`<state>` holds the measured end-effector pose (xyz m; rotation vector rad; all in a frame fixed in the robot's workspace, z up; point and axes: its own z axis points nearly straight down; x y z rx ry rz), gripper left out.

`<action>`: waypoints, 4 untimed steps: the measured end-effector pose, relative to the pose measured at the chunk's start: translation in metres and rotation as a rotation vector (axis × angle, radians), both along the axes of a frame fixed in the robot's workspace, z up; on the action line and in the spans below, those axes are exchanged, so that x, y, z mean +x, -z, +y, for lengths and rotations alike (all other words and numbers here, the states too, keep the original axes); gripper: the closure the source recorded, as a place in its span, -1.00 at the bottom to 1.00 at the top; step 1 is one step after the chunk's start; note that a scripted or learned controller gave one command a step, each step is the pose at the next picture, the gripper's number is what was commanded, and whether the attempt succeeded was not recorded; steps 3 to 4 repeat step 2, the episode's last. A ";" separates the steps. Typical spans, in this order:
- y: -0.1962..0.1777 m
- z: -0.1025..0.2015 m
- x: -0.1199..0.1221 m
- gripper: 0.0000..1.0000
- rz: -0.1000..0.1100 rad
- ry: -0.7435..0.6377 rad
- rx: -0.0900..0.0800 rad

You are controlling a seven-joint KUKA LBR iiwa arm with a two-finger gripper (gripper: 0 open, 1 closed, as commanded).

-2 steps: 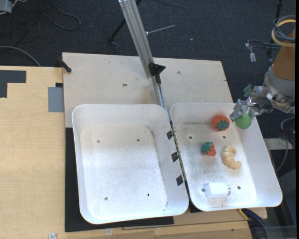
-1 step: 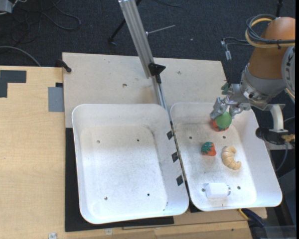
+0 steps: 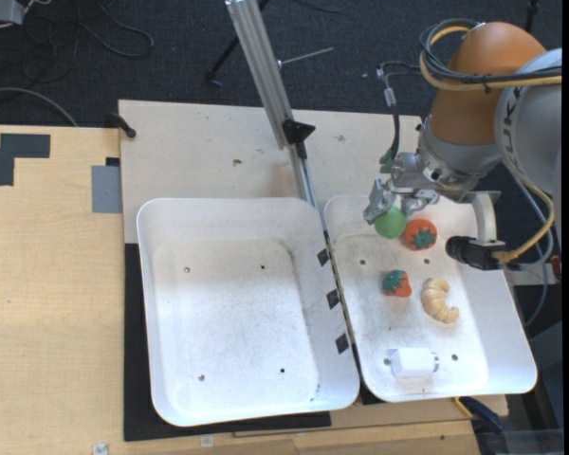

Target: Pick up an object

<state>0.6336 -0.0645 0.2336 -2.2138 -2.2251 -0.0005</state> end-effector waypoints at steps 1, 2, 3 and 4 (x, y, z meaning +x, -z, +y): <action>0.011 0.051 0.011 1.00 0.001 0.001 0.000; 0.005 0.112 0.024 1.00 -0.001 -0.001 0.000; 0.005 0.112 0.024 1.00 -0.001 -0.001 0.000; 0.005 0.112 0.024 1.00 -0.001 -0.001 0.000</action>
